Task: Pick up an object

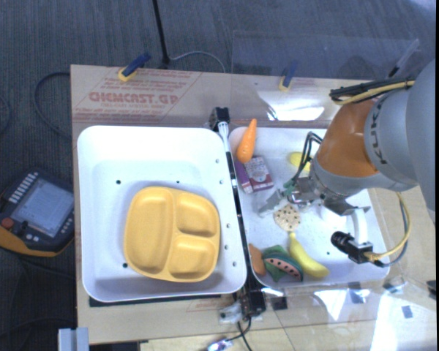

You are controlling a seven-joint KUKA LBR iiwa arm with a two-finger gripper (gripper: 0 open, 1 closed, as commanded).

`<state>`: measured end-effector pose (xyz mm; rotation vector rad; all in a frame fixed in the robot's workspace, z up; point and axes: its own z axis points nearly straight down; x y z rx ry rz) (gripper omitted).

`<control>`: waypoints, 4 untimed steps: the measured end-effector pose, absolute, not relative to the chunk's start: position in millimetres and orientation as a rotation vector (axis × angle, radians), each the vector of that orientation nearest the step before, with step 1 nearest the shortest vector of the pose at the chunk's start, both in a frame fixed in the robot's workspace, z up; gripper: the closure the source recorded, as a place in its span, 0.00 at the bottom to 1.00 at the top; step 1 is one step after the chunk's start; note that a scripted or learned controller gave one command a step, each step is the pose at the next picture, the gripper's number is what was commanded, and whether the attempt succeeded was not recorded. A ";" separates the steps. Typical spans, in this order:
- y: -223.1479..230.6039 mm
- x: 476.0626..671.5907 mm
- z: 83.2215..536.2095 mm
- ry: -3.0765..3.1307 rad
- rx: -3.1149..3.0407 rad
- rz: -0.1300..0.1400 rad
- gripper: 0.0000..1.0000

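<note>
A banana point(307, 258) is seen in the right bin point(366, 269), its long axis running from 11 toward 4 o'clock. Just at its 12 o'clock a speckled cookie point(286, 216) is found. The gripper point(296, 194) is lowered right above the cookie; whether it is open or closed cannot be told. A carrot point(246, 141) is pointed toward 12 o'clock. A yellow tray point(172, 232) is laid in the left bin point(102, 159).
</note>
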<state>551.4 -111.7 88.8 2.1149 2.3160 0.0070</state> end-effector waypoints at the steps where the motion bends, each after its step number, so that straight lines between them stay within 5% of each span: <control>1: -99.2 658.9 88.2 2.103 2.332 -0.001 0.00; 2: -100.0 660.4 99.7 2.099 2.326 0.002 1.00; 3: -18.5 630.3 185.0 2.190 2.251 0.001 1.00; 4: -54.5 626.2 271.4 2.303 2.133 -0.001 1.00</control>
